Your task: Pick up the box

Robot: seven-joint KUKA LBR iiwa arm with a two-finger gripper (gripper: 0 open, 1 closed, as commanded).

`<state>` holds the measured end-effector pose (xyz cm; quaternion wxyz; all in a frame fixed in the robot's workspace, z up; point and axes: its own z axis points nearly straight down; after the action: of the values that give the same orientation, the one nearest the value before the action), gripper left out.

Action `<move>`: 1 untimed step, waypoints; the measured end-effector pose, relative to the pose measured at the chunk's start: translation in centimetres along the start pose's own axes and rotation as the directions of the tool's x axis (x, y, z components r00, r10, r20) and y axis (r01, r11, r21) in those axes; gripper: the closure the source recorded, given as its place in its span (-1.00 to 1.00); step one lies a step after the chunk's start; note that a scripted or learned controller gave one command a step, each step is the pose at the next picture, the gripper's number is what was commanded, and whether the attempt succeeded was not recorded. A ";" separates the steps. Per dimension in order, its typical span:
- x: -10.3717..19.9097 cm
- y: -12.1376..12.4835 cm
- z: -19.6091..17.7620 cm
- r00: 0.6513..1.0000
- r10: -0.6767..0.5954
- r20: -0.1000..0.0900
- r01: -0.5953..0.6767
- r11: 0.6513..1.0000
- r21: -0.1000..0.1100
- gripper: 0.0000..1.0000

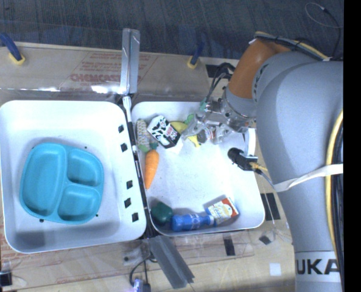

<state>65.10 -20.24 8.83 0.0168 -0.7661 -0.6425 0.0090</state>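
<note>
**Box untouched, tool over far end of right bin**

Pictured from above: grey arm w/ orange band reaching in from right, tool low over upper part of right bin, beside black-and-white cow-print item and yellow piece. Impossible to tell tool's opening from this angle; nothing visibly held. Small box, white w/ red-orange print, lying tilted near bin's front right corner, touching end of blue bottle, well apart from tool. Also in right bin: carrot along left wall, dark green item at front left. Left bin holding blue divided tray. Status, judging by layout: pick not yet started on box — no contact, no lift. Left to do: cross bin toward front corner, come down over box, close, raise. Bottle pressed against box likely to crowd grasp.
</note>
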 end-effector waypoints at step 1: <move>1.0 -11.8 0.2 0.996 0.087 0.004 -0.087 0.996 -0.033 -1.00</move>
<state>53.71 -17.19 9.12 0.0022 -0.7935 -0.6086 0.0012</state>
